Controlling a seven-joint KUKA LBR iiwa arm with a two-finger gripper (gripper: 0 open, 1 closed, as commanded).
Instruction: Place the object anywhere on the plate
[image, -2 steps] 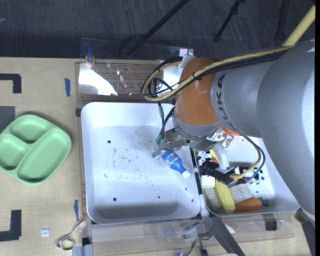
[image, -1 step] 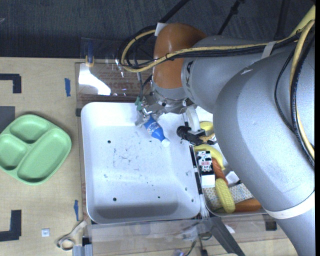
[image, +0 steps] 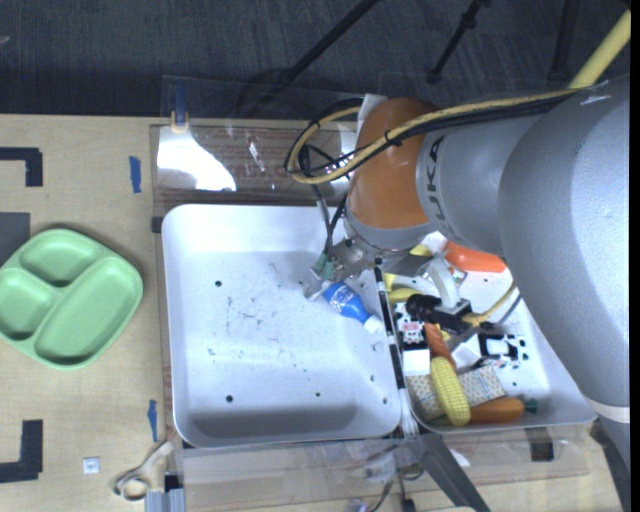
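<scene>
You can't tell the gripper's grasp — the blue object could slip long before reaching the green plate.

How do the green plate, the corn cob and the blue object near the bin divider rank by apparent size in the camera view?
1. green plate, clearly largest.
2. corn cob.
3. blue object, partly hidden by the arm, so this last ranking is unsure.

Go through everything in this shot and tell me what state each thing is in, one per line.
Green plate: on the bench left of the bins, nothing on it.
Left bin: blue object near its right wall.
Right bin: crowded with items, corn cob among them.
Claw: above the blue object.
</scene>
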